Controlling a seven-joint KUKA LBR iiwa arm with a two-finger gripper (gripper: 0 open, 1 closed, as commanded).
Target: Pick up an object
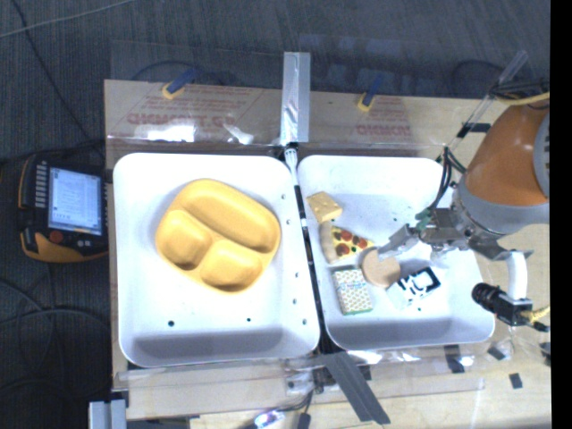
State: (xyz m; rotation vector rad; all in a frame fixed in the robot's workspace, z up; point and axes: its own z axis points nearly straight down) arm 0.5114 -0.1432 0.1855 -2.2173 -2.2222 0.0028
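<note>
Jaws (390,244) over tan disc (380,267)

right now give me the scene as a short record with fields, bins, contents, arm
left bin: large yellow bread-shaped loaf
right bin: cheese wedge, pizza slice, tan round piece, green-edged waffle square, black-and-white item
arm: enters from the right, gripper low over the tan round piece
grasp: cannot tell
</note>
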